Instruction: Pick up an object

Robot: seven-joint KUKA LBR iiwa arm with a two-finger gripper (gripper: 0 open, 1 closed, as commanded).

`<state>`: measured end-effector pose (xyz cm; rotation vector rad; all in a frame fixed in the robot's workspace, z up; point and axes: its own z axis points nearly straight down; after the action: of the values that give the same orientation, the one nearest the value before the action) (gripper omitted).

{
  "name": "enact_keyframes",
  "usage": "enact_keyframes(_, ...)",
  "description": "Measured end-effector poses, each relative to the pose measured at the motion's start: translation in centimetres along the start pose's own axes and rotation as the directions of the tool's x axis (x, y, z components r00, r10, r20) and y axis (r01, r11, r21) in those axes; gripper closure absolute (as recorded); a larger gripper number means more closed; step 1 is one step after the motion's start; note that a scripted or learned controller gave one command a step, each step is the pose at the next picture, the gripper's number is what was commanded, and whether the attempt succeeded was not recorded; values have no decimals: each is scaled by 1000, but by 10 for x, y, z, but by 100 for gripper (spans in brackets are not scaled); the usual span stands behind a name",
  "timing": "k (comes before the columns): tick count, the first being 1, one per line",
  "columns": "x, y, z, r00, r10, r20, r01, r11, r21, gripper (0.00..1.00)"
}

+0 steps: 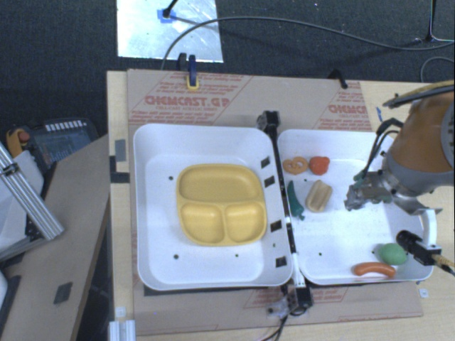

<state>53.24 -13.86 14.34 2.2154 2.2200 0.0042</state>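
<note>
The arm (426, 148) leans in over the right bin (334, 261) from its right side, wrist bent down, gripper (359, 196) low above the floor — nothing visible between it. In that bin: bread roll (318, 196) just beside the gripper, pretzel (295, 165), tomato (319, 165), green ball (392, 253), sausage (374, 269) — near corner

The brown board (234, 94) under the bins bears red "CHEMCAST GP" print, partly repeated at its right corner.

One fixed overhead camera, slanted down over both white bins (153, 212).
</note>
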Motion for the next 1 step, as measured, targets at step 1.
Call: enact_keyframes(1,-2,-5,-61,1000,-1,0,1,1000,-2,100)
